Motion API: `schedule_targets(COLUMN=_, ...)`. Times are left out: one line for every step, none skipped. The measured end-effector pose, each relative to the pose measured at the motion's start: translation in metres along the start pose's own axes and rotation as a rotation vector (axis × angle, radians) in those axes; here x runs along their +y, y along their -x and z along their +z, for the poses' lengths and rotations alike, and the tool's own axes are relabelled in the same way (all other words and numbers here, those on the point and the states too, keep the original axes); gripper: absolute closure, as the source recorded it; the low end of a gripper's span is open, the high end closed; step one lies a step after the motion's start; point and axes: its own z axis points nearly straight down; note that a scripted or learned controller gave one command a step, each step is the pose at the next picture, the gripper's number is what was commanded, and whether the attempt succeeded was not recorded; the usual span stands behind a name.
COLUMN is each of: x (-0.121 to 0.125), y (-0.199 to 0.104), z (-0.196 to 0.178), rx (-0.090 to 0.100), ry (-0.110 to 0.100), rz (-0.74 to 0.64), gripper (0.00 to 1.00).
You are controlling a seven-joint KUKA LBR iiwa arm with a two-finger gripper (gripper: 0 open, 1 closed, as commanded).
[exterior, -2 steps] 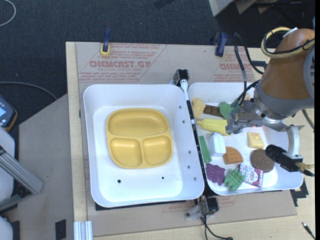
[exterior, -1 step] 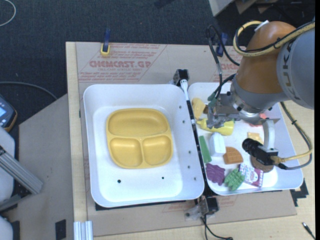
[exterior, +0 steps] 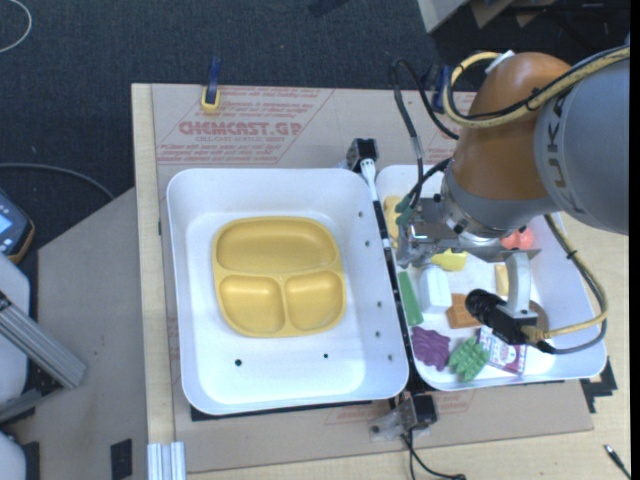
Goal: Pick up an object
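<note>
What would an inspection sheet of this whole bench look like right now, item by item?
Surface: brown board printed with red lettering, bearing two white bins side by side.
Job's things: right bin holds small toys: a purple piece, a green piece, an orange block, a yellow piece.
Clutter: left bin holds a yellow divided tray.
Grippers: the gripper hangs low over the right bin's left side; its fingers are hidden by the arm.
Cables: black and yellow cables loop around the arm; a black cable trails off the board's front.
Surroundings: dark carpet; a blue and yellow clamp on the board's far edge.
</note>
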Motion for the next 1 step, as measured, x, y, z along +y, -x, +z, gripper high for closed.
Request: schedule_targets(x=0.0155, y=0.0115, z=0.0026, rx=-0.003, ry=0.006, rz=0.004, gripper=1.00)
